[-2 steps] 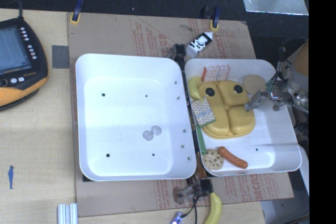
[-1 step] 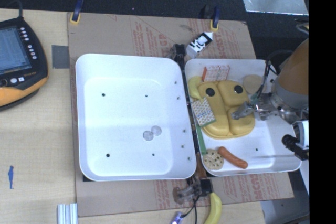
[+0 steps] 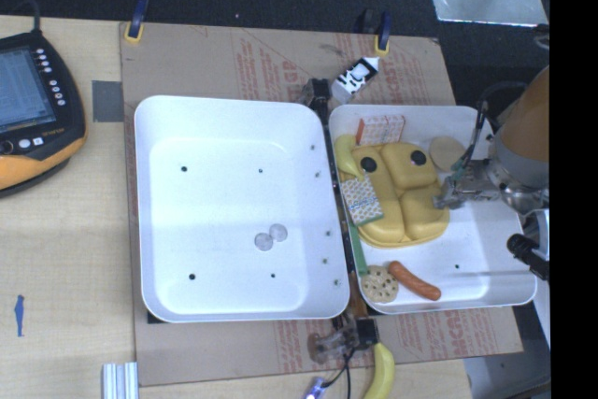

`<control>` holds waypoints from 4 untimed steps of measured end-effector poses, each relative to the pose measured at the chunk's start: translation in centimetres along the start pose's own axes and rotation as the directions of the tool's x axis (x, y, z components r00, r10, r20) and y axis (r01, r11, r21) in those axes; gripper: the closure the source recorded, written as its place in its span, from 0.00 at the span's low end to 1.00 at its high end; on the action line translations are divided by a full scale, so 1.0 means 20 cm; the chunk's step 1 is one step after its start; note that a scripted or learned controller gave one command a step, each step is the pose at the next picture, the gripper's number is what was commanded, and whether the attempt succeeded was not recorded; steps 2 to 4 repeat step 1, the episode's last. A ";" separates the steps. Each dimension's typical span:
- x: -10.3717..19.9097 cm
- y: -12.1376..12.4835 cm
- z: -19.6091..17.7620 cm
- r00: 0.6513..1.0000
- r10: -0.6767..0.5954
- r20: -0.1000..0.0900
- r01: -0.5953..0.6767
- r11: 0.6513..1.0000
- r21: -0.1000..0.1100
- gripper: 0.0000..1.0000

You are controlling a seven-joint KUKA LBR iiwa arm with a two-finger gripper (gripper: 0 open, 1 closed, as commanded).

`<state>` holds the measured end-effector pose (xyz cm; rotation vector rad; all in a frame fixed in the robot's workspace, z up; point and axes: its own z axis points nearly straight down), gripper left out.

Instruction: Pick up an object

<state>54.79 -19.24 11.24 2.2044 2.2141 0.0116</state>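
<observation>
In the right bin (image 3: 486, 248) lies a big yellow soft toy (image 3: 400, 192) with a small patterned packet (image 3: 360, 198) on its left edge. Behind it stand a red and white box (image 3: 381, 127) and a tan round piece (image 3: 446, 151). A speckled cookie (image 3: 377, 283) and an orange sausage (image 3: 414, 280) lie at the bin's front. My gripper (image 3: 451, 192) reaches in from the right and sits low at the yellow toy's right edge. The left bin (image 3: 234, 135) holds two small silver discs (image 3: 271, 238).
A yellow banana (image 3: 378, 371) lies on the cardboard in front of the bins, beside some cables. A black and white tag (image 3: 355, 76) sits behind the bins. A handheld control pad (image 3: 33, 112) rests at the far left of the bench. Clamps (image 3: 136, 19) hold the cardboard's back edge.
</observation>
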 end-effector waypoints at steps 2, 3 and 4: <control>-0.03 -0.18 -0.49 1.000 0.004 -0.006 -0.003 1.000 0.018 1.00; -0.03 -0.18 -0.49 1.000 0.004 -0.006 -0.003 1.000 0.018 1.00; -0.03 -0.18 -0.49 1.000 0.004 -0.006 -0.003 1.000 0.018 1.00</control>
